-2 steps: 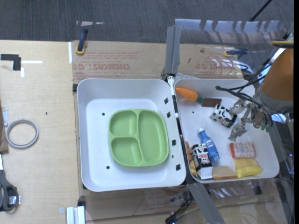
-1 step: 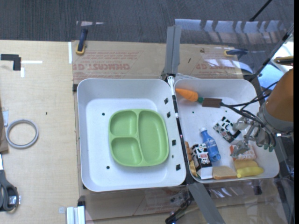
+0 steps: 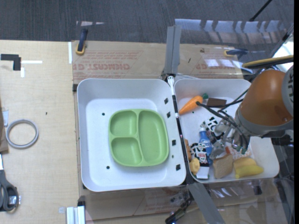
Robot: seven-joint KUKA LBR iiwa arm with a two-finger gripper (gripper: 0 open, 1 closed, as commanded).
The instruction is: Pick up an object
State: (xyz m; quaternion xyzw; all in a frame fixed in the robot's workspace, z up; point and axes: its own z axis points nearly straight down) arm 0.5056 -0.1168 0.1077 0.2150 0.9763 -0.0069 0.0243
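Note:
The right bin (image 3: 264, 146) holds a heap of small objects. An orange carrot (image 3: 190, 105) lies at its far left corner, with a dark brown bar (image 3: 217, 101) beside it. A blue bottle (image 3: 204, 139), a black-and-white spotted toy (image 3: 201, 149), a tan block (image 3: 223, 167) and a yellow piece (image 3: 247, 168) crowd the bin's near half. My gripper (image 3: 230, 142) hangs low over the middle of this heap, just right of the blue bottle, under the orange band (image 3: 267, 99) of the arm. I see nothing clearly held in it.
The left bin (image 3: 91, 139) bears a green three-part plate (image 3: 139, 137). A roll of tape (image 3: 19, 133) and scissors (image 3: 8, 197) lie on the wooden bench at far left. A metal divider (image 3: 171, 50) stands behind the bins.

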